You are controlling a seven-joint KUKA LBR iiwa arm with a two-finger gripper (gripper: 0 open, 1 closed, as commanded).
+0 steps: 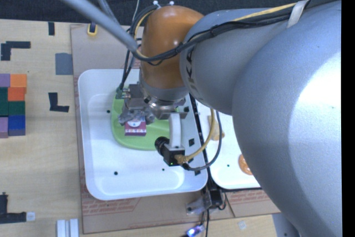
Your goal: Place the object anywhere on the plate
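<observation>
**Placing step: tool down over the green plate**

Grey KUKA arm with orange band above the wrist (163,44) reaches in from the right and hangs low over the left shallow white bin (94,169). The tool (133,116) sits right above the flat light-green plate (125,139) lying in that bin. A small purple-and-white block-like object (135,129) shows just below the tool, over the plate's middle; it looks to be touching or resting on the plate, but the wrist blocks a clean look. Can't tell whether the tool is gripping, closed or released, since its tip is buried under the wrist hardware.

Judged step: release phase, object at or on the plate, task nearly done if it is really sitting there.

Next move calls for: letting go without dragging the object, then a straight lift clear so nothing gets knocked off the plate's edge. Cables and black fitting (169,152) hang near the plate, so watch snagging.

Right white bin (224,175) holds a small orange item (244,164), partly hidden; coloured blocks (14,105) sit on the desk well apart at left
</observation>
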